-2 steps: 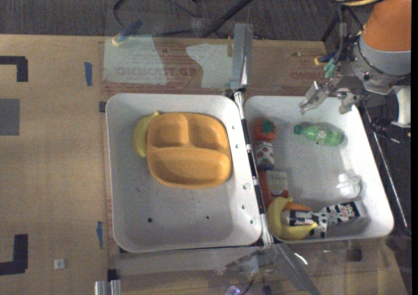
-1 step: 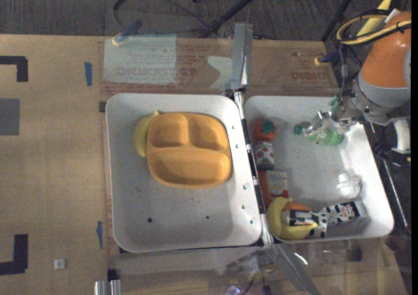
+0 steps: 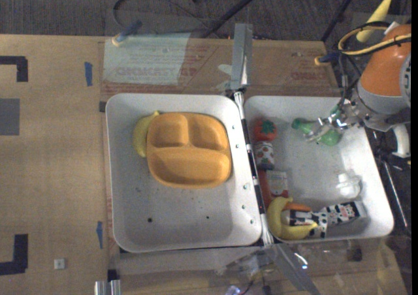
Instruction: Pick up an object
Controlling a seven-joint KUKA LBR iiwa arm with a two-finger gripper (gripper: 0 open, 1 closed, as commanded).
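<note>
Camera view: tool (image 3: 324, 129), grip state unclear, sits at a translucent green object (image 3: 312, 128) in the right bin (image 3: 382, 215).

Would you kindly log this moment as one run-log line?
arm: over right bin far side | gripper: at green object, grasp unconfirmed | left bin: orange tray, banana

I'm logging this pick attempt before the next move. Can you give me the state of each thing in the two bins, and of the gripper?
orange divided tray: upside down in the left bin.
yellow banana: partly under that tray's left edge.
green object: in the right bin, at the gripper.
second banana: lying against the right bin's front-left corner.
cow-print item: lying flat.
clear plastic item: lying loose.
</note>
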